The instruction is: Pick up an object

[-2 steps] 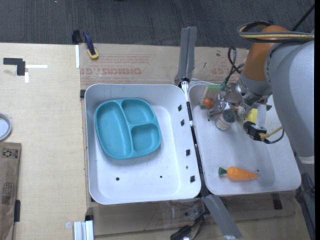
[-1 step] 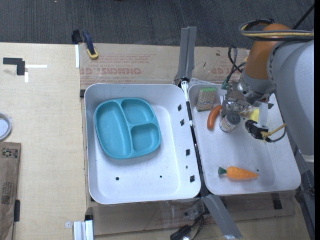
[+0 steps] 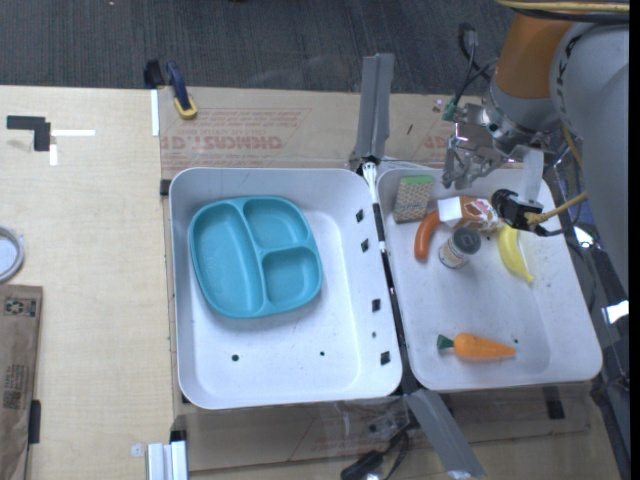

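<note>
Claw [image 3: 462, 171] hangs with fingers slightly apart and nothing between them over the right bin [image 3: 560, 363]'s far corner, above the crowded sponge [image 3: 411, 198], sausage [image 3: 427, 235] and jar [image 3: 461, 248], where a descent could clip neighbours.

lighting: bright, even, overhead; no strong directional source. white bins [image 3: 200, 268] near overexposed, surface detail washed out. blue plate [image 3: 257, 256]: soft sheen, faint shadow along its lower edge. shadows: short and soft beneath items in the right bin. floor [image 3: 300, 18] at top: dark, low detail. focus: moderately soft throughout; cardboard print legible but fuzzy. edges: slight wide-angle bowing.
</note>
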Motion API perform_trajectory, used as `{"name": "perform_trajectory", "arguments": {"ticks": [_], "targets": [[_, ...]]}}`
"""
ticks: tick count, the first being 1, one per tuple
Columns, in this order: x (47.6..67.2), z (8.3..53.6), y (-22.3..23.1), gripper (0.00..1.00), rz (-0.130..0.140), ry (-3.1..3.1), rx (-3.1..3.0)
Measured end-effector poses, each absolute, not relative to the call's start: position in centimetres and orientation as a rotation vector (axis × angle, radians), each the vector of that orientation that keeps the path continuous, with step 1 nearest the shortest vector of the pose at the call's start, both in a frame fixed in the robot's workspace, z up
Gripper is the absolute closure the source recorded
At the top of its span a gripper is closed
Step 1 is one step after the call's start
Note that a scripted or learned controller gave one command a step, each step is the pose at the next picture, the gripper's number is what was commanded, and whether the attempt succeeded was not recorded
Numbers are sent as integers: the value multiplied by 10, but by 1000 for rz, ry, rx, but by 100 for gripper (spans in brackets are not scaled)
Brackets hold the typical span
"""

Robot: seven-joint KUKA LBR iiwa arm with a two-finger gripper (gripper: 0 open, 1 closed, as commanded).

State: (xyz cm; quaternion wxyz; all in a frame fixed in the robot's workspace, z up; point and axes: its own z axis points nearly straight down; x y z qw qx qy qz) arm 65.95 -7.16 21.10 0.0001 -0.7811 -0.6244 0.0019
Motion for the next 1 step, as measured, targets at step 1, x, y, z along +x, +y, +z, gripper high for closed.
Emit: {"name": "perform_trajectory", "arguments": {"ticks": [1], "targets": [[659,210,-72,0,9,-1960,-2454]]}}
